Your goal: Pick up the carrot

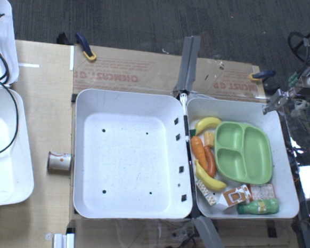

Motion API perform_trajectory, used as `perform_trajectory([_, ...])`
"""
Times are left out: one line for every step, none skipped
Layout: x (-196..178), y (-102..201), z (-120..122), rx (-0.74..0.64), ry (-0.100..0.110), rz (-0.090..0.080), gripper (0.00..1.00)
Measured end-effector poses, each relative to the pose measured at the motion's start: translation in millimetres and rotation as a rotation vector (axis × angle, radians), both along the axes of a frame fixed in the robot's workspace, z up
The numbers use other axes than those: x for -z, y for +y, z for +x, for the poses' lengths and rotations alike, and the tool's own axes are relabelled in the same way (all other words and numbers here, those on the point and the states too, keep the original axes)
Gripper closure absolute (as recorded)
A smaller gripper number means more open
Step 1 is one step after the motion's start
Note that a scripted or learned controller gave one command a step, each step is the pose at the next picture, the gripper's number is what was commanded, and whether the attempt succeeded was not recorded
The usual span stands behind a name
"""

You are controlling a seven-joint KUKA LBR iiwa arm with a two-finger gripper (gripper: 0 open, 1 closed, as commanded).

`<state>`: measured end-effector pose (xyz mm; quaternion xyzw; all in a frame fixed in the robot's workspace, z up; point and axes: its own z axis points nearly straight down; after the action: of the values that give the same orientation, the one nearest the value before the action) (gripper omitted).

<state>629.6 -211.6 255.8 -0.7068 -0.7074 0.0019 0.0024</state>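
Lying in the right bin (284, 174) against its left wall, the carrot (198, 150) sits between two bananas (207, 124) beside a green divided plate (243, 152), while the gripper (274, 101) near the bin's far right corner is too unclear to read.

Mirrored red lettering on cardboard sheet (148, 72), perhaps "CHEMCAST GP", otherwise illegible

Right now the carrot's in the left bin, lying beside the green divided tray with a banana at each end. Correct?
Not quite: the carrot is in the right bin, not the left bin. The camera view shows it there, lying beside the green divided tray, with one banana at its upper end and another banana at its lower end.
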Motion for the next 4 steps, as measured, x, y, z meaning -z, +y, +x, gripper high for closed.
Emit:
perform_trajectory([64.9, 10.6, -43.9, -0.331, 0.0, 0.002, 0.0])
perform_trajectory([158.4, 26.7, 18.2, -0.513, -0.018, -0.006, 0.0])
perform_trajectory([157.2, 4.6, 36.9, -0.185, -0.011, 0.017, 0.0])
perform_trajectory([163.4, 83.9, 31.8, -0.509, -0.01, 0.0, 0.0])
